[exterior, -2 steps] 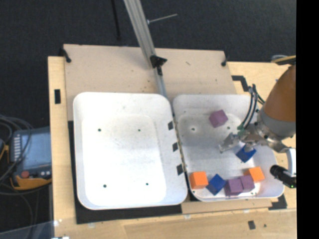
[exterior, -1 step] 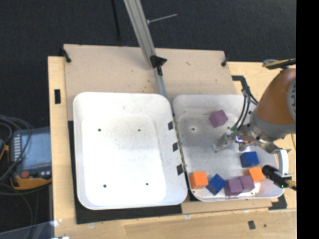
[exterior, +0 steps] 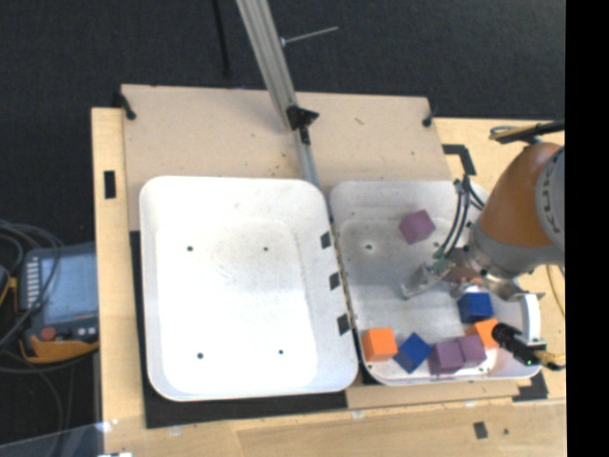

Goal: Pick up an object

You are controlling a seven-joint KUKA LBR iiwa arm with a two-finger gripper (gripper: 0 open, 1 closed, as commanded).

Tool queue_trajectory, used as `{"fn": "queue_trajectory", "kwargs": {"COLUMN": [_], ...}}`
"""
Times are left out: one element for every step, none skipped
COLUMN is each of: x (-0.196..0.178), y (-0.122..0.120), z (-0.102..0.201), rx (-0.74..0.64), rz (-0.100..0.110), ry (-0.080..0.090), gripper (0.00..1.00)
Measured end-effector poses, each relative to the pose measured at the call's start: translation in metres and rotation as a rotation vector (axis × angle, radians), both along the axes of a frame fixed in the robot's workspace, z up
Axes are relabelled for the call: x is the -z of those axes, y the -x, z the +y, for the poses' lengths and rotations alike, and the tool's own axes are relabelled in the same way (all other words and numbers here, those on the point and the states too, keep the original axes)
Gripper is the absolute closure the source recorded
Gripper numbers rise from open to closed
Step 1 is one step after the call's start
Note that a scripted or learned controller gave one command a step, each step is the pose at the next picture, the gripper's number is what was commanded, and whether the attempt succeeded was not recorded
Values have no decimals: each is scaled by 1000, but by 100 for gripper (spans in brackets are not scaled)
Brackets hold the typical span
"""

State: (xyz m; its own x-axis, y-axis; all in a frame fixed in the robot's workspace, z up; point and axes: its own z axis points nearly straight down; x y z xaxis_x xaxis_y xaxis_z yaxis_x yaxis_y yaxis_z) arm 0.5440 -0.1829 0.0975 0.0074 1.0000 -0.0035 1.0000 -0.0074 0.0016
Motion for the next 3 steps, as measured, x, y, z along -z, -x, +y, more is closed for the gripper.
{"fn": "queue_trajectory", "kwargs": {"x": [-12,-65,-118], "y": [-1,-12,-22], "z": [-1,-6,0], "rx": [5,-11,-12], "rz": [-4,-5,-6], "ry": [-1,-1,-2], "gripper": [100,100,100]}}
